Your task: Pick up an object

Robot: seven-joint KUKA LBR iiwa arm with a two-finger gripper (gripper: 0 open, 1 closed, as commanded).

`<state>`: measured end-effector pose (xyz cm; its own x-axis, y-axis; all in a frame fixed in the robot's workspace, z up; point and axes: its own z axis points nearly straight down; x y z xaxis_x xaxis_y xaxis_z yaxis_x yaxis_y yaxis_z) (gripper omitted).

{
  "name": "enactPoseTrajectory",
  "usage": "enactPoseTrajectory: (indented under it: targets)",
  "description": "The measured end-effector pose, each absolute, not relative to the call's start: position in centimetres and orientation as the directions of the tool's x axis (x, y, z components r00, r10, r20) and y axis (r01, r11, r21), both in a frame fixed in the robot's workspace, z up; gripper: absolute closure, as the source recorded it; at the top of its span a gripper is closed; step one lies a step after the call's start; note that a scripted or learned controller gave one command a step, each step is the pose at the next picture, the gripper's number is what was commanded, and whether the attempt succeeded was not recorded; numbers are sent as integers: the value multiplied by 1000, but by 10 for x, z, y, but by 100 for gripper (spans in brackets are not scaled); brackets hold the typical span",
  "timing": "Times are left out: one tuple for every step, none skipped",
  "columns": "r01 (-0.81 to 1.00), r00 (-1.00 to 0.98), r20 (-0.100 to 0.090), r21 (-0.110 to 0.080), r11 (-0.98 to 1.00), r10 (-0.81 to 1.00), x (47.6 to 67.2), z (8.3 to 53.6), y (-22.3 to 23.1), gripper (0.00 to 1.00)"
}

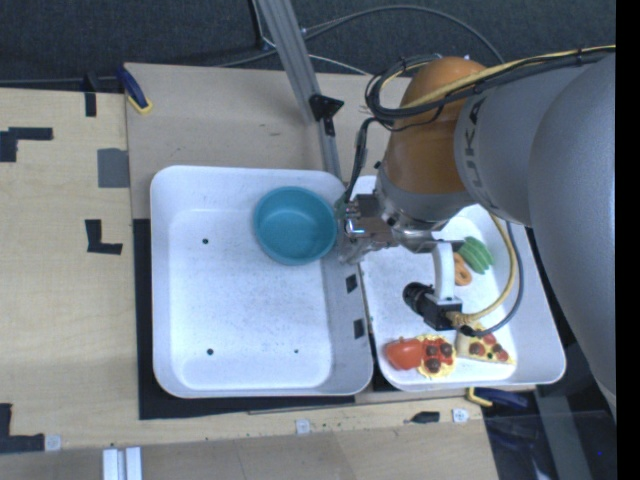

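Tool (352, 230) at blue bowl (293, 225) rim, state unclear | wrist hides right bin (545, 363) | toy food partly covered

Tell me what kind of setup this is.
Most likely a lab bench for robot grasping trials: two white bins side by side, toy food pieces and a blue bowl in them, tape marks on the plywood top.

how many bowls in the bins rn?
1. A blue bowl sits in the left bin, at its upper right corner. The arm covers much of the right bin, so another could be hidden there.
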<state>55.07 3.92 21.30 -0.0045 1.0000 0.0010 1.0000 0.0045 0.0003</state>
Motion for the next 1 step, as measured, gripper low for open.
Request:
enactPoseTrajectory:
  targets:
    - [1000, -5, 1, 0, 5, 1000, 536, 228, 91, 100]
